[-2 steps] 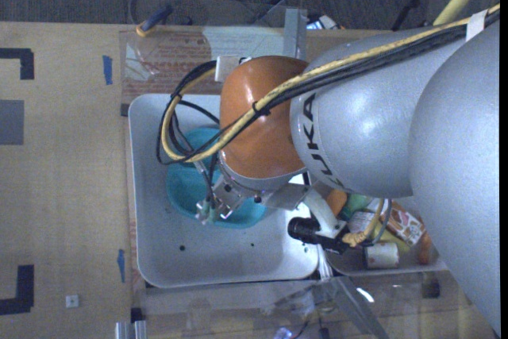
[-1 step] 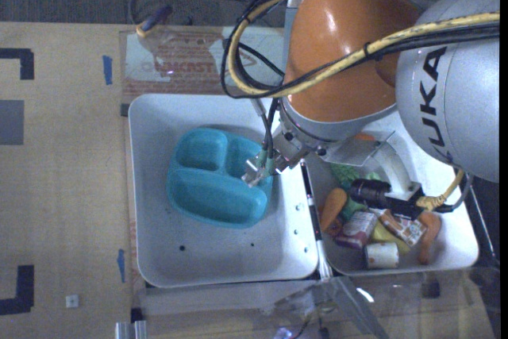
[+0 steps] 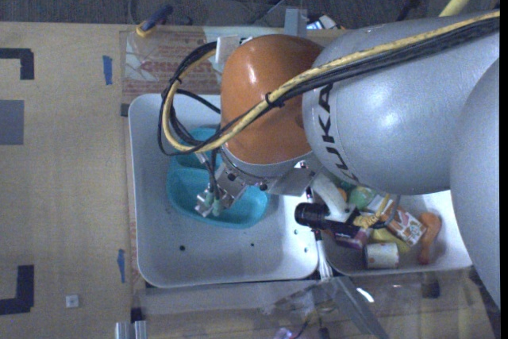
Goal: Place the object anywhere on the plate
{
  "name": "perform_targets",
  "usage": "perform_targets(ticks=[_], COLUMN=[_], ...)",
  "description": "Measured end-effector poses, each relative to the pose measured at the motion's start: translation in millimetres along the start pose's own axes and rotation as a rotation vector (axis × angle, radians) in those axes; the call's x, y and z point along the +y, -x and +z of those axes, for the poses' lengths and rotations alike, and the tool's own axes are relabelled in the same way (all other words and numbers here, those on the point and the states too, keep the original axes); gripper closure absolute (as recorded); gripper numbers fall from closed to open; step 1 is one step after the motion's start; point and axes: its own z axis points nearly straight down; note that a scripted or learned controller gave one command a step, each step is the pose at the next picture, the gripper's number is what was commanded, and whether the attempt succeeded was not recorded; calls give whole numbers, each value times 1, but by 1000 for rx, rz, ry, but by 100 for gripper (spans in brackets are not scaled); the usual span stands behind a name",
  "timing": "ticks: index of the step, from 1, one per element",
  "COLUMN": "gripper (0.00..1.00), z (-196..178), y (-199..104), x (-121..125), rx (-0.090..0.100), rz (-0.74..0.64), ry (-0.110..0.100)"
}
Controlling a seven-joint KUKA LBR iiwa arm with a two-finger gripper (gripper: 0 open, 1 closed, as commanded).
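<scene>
A blue plate (image 3: 181,190) lies in the left white bin (image 3: 151,171), partly covered by the arm. My gripper (image 3: 211,205) hangs low over the plate's middle, pointing down at it. Small pale parts show at its tip against the blue, and I cannot make out whether a thing is held there. The orange band and grey wrist hide the plate's upper right part.
The right bin (image 3: 444,264) holds several things: a white can (image 3: 382,255), an orange carrot-like piece (image 3: 429,237), a printed box (image 3: 406,226), and a green item (image 3: 362,196). The arm's bulk covers most of that bin. Bare white floor shows in the left bin's front (image 3: 222,254).
</scene>
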Motion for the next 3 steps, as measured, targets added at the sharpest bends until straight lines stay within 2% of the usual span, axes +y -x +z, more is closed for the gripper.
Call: perform_targets(ticks=[1, 2, 3], gripper=[100, 100, 100], z=[-119, 2, -25], y=[43, 4, 2], x=[-45, -6, -4], rx=[-2, 0, -3], rz=[30, 36, -371], ry=[3, 0, 5])
